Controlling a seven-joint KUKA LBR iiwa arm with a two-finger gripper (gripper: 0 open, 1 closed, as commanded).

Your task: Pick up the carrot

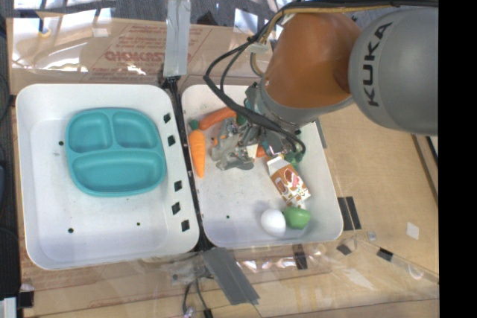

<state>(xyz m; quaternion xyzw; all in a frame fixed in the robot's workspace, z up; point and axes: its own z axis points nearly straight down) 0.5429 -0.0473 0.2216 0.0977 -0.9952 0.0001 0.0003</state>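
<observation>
Two shallow white bins sit side by side on the bench. We count one teal divided plate (115, 150) in the left bin (45, 234). In the right bin (238, 231) we count two carrots, one (197, 153) against the left wall and one (217, 118) farther back, plus one carton (289, 185), one white egg (273, 221) and one green item (298, 217). The gripper (237, 150) hangs just right of the nearer carrot; whether it is parted or closed we cannot tell.

Left bin (45, 234) roomy beside tray (115, 150) — right bin (223, 227) cluttered.
</observation>
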